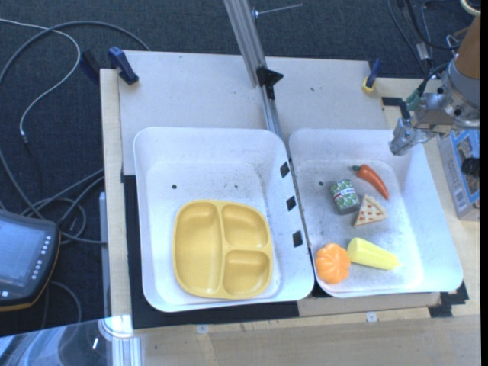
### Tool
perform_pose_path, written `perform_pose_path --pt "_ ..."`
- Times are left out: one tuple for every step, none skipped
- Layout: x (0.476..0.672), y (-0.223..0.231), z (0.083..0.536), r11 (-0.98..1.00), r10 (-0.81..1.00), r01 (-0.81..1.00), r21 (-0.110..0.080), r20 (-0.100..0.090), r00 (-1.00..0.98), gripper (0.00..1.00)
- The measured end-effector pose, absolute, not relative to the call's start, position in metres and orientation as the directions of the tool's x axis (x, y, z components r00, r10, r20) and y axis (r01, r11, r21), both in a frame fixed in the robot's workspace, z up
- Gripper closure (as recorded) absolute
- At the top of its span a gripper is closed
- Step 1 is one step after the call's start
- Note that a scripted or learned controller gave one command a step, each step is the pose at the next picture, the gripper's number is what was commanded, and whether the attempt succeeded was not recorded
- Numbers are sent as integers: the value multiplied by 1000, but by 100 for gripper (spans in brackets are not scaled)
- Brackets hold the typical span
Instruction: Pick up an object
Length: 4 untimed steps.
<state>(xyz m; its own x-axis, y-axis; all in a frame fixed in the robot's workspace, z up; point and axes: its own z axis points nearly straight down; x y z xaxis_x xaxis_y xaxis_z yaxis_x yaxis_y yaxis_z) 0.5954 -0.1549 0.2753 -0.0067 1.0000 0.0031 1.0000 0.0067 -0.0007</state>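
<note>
Near edge, right bin [438, 227]: orange pumpkin [332, 262] beside yellow corn [372, 254]; mid: pizza slice [370, 212], green can [345, 195], chili [371, 178], loosely scattered for picking. Far right rim: gripper [402, 142], nothing held, finger gap indiscernible.

Yellow tray [223, 248], toy foods [358, 227], end effector [402, 140]

**Around the two bins**

We see a yellow plastic divided plate [223, 248] lying in the left shallow white bin [152, 147]. A slanted silver metal rail [242, 21] runs down to the seam between the bins. On the pale desk [198, 86], a blue clamp [123, 64] grips the far left corner. Black cables [46, 52] loop across the dark floor, near a black-and-orange handheld screen [23, 265].
</note>
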Motion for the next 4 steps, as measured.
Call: perform_pose_path --pt "593 -102 281 7 1000 1000 -1 4 -7 100" --pt "595 -51 282 7 1000 1000 -2 3 -7 100" --pt "596 -1 265 6 1000 1000 -4 3 -6 100" --pt "590 46 265 6 1000 1000 -4 3 -6 100"
